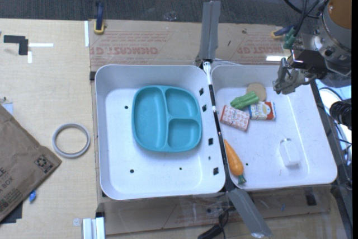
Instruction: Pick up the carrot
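Fingers [282, 84] dark grey, angled down and to the left over the back of the right bin [321, 120], near its right wall; wide or narrow cannot be told from this slant (too dark and bunched together). Nothing visible between them. Hang from the grey arm [330, 36], orange band at the top right corner, black cables looping above the wrist.

Carrot [234, 160] lying in the right bin, hard against its left wall toward the front, orange body pointing up and back, green tip at the near end. Well apart from the fingers, with the other contents between.

Further back in the same bin, 4 items clustered: green vegetable [244, 100], tan round piece [257, 89] just behind it, red-and-white packet [235, 117] below, small blue-and-white carton [262, 111] touching the packet's right side. Fingers just to the right of this cluster, above the bin floor. White block [290, 153] alone toward the front right, hard to pick out against the white floor.

Left bin [103, 120] holding 1 teal plate [166, 119] with 3 compartments, roughly centred.

On the worktop [45, 92] left of the bins: grey tape ring [71, 139] and a brown cardboard box [22, 159], tilted, cut off by the edge.
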